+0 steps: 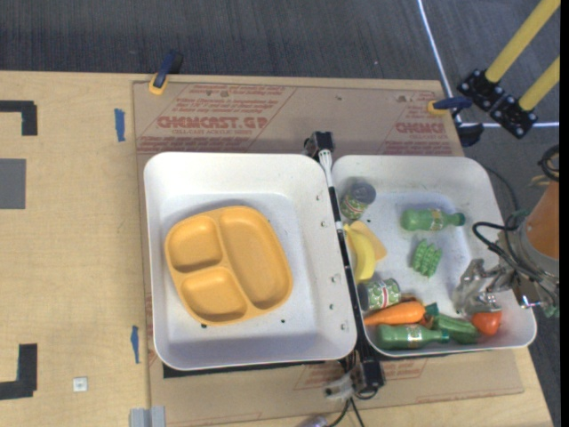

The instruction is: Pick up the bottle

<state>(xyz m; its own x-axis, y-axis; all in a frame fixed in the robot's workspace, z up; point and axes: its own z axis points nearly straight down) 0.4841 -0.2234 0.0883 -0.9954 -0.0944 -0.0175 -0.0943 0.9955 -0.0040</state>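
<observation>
Claw (484, 285): low over the right edge of the right bin, metal fingers pointing left into it; whether they are spread or pressed together cannot be told. Nothing is visibly between them.
Arm (544, 229): comes in from the right, its orange band just above the wrist, dark cables looping beside it.
Bottles: two green ones in the right bin. One green bottle (430, 220) lies on its side in the upper middle of the bin, cap toward the right, well apart from the claw. A second, darker green bottle (411, 334) lies along the bin's near wall, beside a carrot.
Carrot (395, 313): orange, lying just above the darker bottle and touching or nearly touching it.
Red item (487, 323): small, round, tomato-like, at the bin's lower right corner, just below the claw.
Cans: one can (356, 197) near the upper left of the right bin; another can (382, 292) lower down, next to the carrot.
Banana (363, 249): yellow, against the right bin's left wall, between the two cans.
Green block (426, 258): small, ribbed, mid-bin, below the upper bottle.
Right bin (418, 163): white, shallow, holding all these items.
Left bin (231, 169): white, holding a yellow divided plate (229, 261) with three compartments.
Tabletop (62, 238): tan board with blue tape marks, both bins side by side on a cardboard sheet.
</observation>
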